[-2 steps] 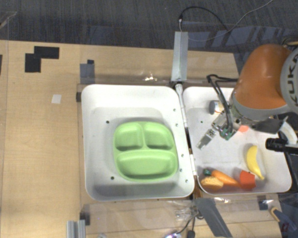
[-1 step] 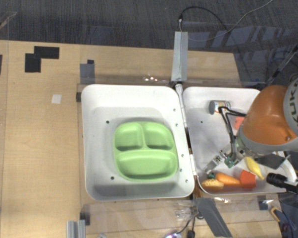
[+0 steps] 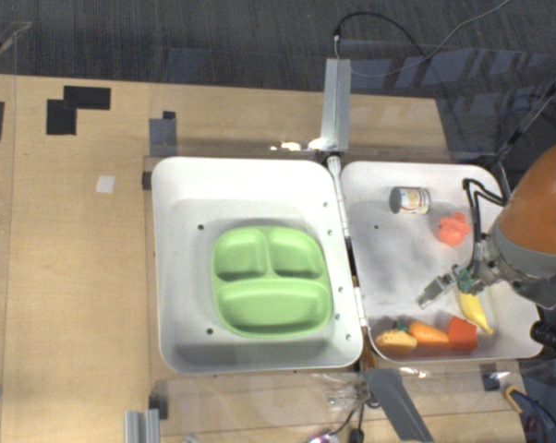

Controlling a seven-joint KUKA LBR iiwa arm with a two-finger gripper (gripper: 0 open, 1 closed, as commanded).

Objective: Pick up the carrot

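The gripper (image 3: 441, 287) hangs over the right bin (image 3: 380, 247); whether it is open I cannot tell. The carrot (image 3: 428, 332) lies below it by the front wall, between a yellow toy (image 3: 395, 341) and a red block (image 3: 462, 332).

Bins (image 3: 250, 178) smooth white plastic, tray (image 3: 271, 281) matt green plastic, bench (image 3: 66, 247) pale wood, can (image 3: 410, 200) shiny metal, carrot (image 3: 429, 333) glossy orange.

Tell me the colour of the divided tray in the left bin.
Light green; the tray shows plainly in the camera view, lying in the white left bin.
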